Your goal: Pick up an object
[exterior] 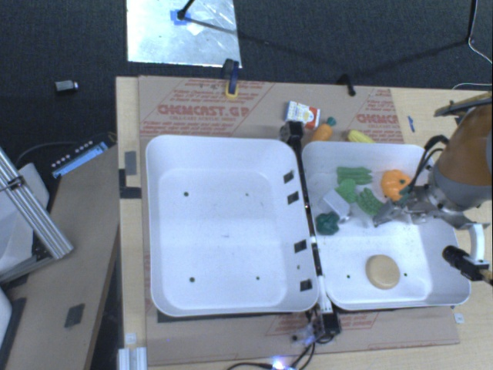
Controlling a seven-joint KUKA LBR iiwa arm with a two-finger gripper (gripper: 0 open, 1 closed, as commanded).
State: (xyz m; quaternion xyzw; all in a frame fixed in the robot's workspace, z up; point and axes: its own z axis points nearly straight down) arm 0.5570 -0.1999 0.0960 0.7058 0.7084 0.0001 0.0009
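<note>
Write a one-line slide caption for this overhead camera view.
KUKA arm reaches into the right bin near an orange toy, green pieces and a tan disc.

Red lettering — "CHEMCAST G P" — printed on the cardboard sheet (pixel 202 108); repeated at right.

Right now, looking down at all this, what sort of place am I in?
Most likely a robotics test lab. A robot arm reaches in over two white bins on a bench, its claw low among small toy items such as an orange pumpkin and a tan disc.
</note>
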